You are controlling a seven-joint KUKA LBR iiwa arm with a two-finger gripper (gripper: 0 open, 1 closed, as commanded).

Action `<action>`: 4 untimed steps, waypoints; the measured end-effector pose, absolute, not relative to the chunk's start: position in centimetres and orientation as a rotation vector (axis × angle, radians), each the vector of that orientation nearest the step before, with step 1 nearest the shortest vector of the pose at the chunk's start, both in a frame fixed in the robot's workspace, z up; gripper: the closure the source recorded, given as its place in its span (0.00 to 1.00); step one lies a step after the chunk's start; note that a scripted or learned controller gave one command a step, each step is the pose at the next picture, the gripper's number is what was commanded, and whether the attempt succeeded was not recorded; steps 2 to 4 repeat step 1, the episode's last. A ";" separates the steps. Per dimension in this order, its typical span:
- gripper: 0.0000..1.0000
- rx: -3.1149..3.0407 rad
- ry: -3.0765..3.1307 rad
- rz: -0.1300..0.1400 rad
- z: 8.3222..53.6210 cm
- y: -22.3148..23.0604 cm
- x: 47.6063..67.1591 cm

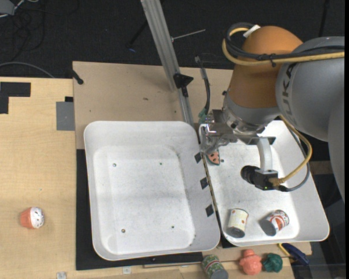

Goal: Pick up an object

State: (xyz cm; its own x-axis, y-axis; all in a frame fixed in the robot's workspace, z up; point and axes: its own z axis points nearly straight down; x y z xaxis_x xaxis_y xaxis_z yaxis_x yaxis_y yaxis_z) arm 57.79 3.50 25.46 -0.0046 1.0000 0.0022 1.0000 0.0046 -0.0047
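Gripper (pixel 211 147) is seen low over the right bin (pixel 305 214), at that bin's far-left corner, right beside the divider where the two bins meet. A small orange-brown object (pixel 214 157) is seen right at the fingertips, just below them in the view. Whether it is pinched between the fingers or only lying against them cannot be told; finger spread cannot be told either, as the wrist and orange band block the view from above.

Relative to the gripper:
- A white cup (pixel 238 222) is lying on its side well toward the near edge, slightly right, inside the right bin.
- A red-and-white can (pixel 274 221) is lying just right of the cup, near the same near edge, apart from it.
- A black camera-like module (pixel 257 176) on a grey bracket is hung off the wrist, down-right of the fingertips, with a yellow cable looped beside it.
- The left bin (pixel 104 138) is spread out to the left, starting just past the divider.
- An orange-and-white ball (pixel 32 218) is lying far left on the wooden bench, outside both bins.
- A pink toy (pixel 250 261) and a green toy (pixel 272 263) are placed side by side past the right bin's near rim, outside it.
- A dark jar (pixel 211 266) is lying just left of the pink toy.
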 end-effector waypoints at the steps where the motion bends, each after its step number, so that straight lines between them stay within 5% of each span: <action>1: 1.00 -2.214 -2.222 0.006 23.3 8.6 56.8; 4: 1.00 -2.214 -2.222 0.006 23.3 8.6 56.8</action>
